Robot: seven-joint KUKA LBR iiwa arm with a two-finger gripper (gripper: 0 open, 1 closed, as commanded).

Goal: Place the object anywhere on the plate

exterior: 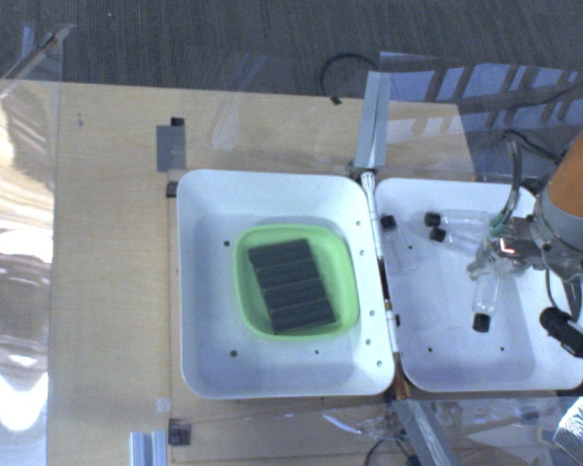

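Observation:
A dark grey ridged block (291,284) lies flat on the square green plate (344,270), inside the left white bin (199,260). It covers most of the plate's middle, lying slightly askew. My gripper (459,272) hangs over the right white bin (418,357), well to the right of the plate. Its clear fingers with black tips (481,321) are spread apart, with nothing between them. The gripper stands open, not touching the block.
The orange-banded arm (575,187) enters from the right edge over the right bin. A metal divider post (371,129) stands behind the seam between the bins. A small black piece (388,222) sits near the right bin's left wall. Bare wooden bench (87,260) lies to the left.

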